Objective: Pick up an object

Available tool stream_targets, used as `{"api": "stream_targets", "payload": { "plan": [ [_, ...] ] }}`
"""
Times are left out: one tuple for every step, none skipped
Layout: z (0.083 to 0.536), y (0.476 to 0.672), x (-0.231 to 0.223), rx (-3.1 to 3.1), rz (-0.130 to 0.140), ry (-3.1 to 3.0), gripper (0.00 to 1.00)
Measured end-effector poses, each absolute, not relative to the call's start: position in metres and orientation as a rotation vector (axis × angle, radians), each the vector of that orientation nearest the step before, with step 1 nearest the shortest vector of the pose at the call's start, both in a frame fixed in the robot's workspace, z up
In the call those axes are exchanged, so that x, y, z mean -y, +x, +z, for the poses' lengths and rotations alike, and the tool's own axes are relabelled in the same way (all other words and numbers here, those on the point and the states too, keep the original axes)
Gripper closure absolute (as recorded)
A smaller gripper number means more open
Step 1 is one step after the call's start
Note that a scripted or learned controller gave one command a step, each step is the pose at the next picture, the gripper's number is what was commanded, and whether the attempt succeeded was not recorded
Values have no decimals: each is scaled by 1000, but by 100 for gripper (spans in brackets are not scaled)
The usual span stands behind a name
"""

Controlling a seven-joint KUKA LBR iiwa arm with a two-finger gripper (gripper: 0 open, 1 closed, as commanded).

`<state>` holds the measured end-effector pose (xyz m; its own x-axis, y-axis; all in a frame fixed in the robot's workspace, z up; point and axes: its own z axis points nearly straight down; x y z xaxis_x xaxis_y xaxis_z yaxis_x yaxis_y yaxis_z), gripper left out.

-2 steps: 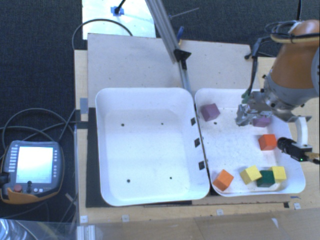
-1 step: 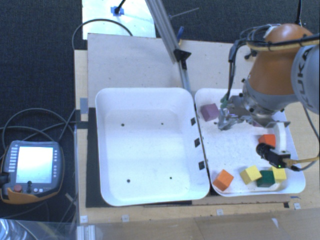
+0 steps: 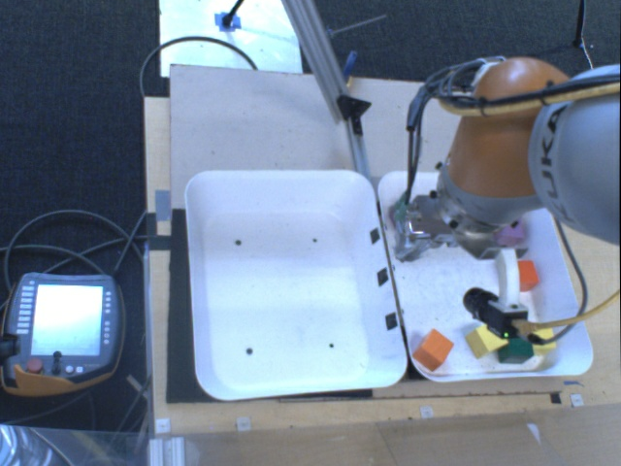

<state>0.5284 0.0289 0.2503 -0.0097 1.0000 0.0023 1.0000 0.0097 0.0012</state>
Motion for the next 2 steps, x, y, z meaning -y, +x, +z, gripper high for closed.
{"api": "stream_targets", "payload": {
  "plan": [
    [230, 513, -85, 2232, -3, -2207, 100],
    [223, 509, -98, 2228, -2, -2214, 100]
  ]
}}
